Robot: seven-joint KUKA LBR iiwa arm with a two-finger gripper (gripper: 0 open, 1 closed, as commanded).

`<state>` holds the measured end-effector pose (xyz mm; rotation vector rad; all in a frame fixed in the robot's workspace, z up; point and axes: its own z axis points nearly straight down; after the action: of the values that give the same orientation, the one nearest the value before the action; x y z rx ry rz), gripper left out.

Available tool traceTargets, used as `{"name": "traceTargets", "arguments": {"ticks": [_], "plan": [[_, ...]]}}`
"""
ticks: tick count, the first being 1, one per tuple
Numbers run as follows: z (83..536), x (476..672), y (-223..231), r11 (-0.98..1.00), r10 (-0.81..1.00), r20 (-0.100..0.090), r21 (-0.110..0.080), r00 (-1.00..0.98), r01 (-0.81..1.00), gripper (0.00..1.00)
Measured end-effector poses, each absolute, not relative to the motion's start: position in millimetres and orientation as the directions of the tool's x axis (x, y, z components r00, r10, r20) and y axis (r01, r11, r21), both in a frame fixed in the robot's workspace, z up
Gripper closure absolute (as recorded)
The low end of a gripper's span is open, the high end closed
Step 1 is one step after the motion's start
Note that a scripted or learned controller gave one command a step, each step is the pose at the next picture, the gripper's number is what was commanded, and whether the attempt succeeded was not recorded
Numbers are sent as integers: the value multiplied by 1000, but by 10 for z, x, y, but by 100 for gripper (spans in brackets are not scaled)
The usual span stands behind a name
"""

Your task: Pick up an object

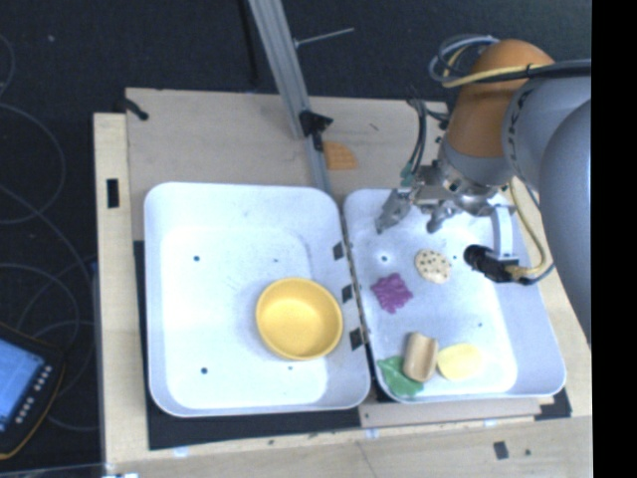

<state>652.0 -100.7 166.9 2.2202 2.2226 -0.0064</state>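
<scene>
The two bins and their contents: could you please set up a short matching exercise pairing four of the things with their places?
Things:
1. yellow bowl
2. purple piece
3. speckled cookie
4. gripper

Places:
A. right bin, just right of the divider, mid-bin
B. above the right bin's far end, fingers apart, nothing between them
C. left bin, near its front right corner
D. right bin, below the gripper, right of the purple piece

Pairs: 1-C, 2-A, 3-D, 4-B
</scene>
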Motion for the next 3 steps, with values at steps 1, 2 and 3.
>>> {"name": "traceTargets", "arguments": {"ticks": [1, 2, 3], "plan": [[1240, 6506, -1066, -1, 1000, -3, -4, 1, 1000, 0], [999, 6503, -1086, -3, 1000, -4, -2, 3, 1000, 0], [1130, 6518, -1089, -6, 1000, -2, 4, 6, 1000, 100]]}}
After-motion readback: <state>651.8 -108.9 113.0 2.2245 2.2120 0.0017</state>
